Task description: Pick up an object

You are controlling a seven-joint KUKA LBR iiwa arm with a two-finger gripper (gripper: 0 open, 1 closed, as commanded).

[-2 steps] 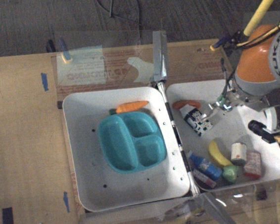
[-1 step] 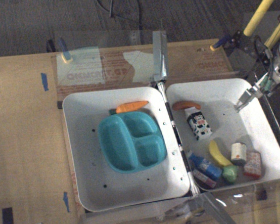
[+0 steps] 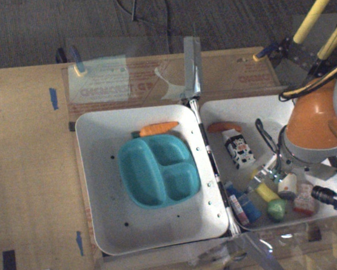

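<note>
Hovering low over the right bin (image 3: 214,111), the claw (image 3: 273,175) hangs above a cluster of small things: a yellow piece (image 3: 266,191), a green ball (image 3: 276,210) and a blue tube (image 3: 246,204). I cannot tell how its jaws stand. Best to drop straight onto one item, clear of neighbours. The left bin (image 3: 100,168) holds a teal tray (image 3: 158,169) and a carrot (image 3: 159,128).

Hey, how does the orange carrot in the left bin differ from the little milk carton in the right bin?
The carrot is plain orange, long and tapered; the milk carton is white with black cow patches and boxy. The carrot lies crosswise against the teal divided tray; the carton lies lengthwise on bare bin floor, touching nothing. Both lie flat, away from the gripper.
</note>
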